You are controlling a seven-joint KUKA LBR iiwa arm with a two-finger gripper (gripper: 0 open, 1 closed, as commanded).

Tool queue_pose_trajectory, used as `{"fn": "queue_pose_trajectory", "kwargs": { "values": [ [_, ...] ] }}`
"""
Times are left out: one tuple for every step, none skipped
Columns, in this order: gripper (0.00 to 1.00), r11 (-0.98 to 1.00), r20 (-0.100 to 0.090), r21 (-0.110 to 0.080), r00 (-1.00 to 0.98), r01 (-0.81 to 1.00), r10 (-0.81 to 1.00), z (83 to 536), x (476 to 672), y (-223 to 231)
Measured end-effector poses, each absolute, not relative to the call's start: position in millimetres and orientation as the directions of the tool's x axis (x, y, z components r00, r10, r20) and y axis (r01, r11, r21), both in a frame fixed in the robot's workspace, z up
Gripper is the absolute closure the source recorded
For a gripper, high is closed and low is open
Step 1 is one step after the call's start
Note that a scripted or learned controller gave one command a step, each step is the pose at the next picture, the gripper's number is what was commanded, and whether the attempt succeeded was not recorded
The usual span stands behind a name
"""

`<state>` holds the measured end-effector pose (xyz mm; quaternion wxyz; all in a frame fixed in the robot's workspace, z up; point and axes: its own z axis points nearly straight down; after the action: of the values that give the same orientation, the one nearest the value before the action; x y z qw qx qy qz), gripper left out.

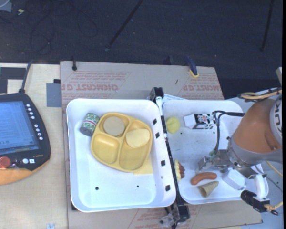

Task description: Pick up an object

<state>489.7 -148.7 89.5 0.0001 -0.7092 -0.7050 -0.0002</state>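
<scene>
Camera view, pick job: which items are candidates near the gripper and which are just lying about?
In play, right bin:
- gripper
- hot dog beside it
- cone
- yellow ball
- black-and-white item

Lying about:
- yellow divided tray in the left bin
- green-patterned roll beside the tray
- teach pendant on the bench
- cardboard sheet under the bins
</scene>
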Motion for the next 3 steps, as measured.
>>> {"fn": "queue_pose_trajectory", "kwargs": {
  "values": [
    [0.0,-0.001,-0.003,0.006,0.001,1.0,1.0,90,479.1,-95],
    [1.0,-0.003,0.009,0.002,0.003,1.0,1.0,101,480.3,-93],
    [0.0,-0.004,0.009,0.001,0.004,1.0,1.0,100,479.9,-93]
  ]
}}
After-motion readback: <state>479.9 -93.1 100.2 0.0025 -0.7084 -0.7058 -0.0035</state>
